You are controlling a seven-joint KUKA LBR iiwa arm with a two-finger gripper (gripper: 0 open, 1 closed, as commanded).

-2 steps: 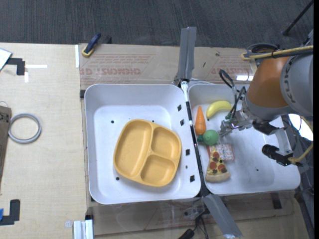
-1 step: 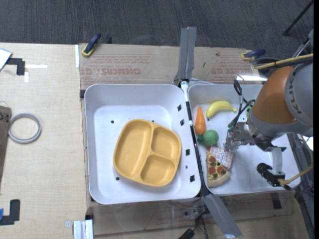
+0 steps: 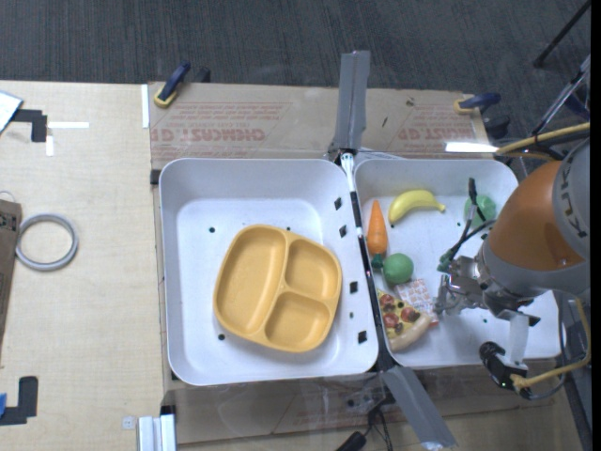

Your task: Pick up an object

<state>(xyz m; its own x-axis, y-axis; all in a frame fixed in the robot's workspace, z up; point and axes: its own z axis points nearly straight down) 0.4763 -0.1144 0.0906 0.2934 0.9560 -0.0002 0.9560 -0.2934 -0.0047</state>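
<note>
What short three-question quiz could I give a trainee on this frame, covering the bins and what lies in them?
1. True or false: the yellow divided plate lies in the right bin.
2. Which item lies nearest the gripper? A) banana B) pizza slice C) carrot
3. Fill in: the round green item sits just below the ____.

Key
1. False; it lies in the left bin.
2. B.
3. Carrot.
</note>
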